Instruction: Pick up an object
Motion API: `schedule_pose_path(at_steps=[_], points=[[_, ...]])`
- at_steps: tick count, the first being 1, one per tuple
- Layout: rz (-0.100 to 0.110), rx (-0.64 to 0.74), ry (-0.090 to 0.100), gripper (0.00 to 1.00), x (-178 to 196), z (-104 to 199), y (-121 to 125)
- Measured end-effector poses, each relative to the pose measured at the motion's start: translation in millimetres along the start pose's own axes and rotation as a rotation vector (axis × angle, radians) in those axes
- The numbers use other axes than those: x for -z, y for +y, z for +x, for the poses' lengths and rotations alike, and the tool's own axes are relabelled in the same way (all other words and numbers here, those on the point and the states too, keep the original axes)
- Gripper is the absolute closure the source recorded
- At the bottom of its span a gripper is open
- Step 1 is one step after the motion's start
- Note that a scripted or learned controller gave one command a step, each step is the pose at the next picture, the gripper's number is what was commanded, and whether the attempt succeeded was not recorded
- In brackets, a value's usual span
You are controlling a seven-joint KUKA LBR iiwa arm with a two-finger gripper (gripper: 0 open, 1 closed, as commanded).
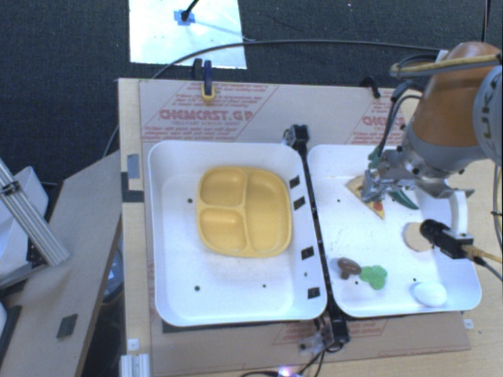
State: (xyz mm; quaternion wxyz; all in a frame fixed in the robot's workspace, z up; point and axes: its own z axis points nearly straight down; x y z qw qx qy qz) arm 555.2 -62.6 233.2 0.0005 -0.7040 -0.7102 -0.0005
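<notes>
Camera view has the claw (379, 185) right over the pizza slice (369, 193) in the right bin (346, 242), slice pointing near-right; can't tell the claw's state.

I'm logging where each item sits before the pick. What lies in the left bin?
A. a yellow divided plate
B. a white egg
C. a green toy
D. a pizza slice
A: the yellow divided plate lies alone in the left bin, with the other small items in the right bin.
</notes>
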Motion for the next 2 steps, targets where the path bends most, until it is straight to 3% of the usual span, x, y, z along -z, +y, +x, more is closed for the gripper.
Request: schedule_pose_path(at_steps=[2], points=[[-0.001, 0.003, 0.001, 1.0, 6, 117, -20]])
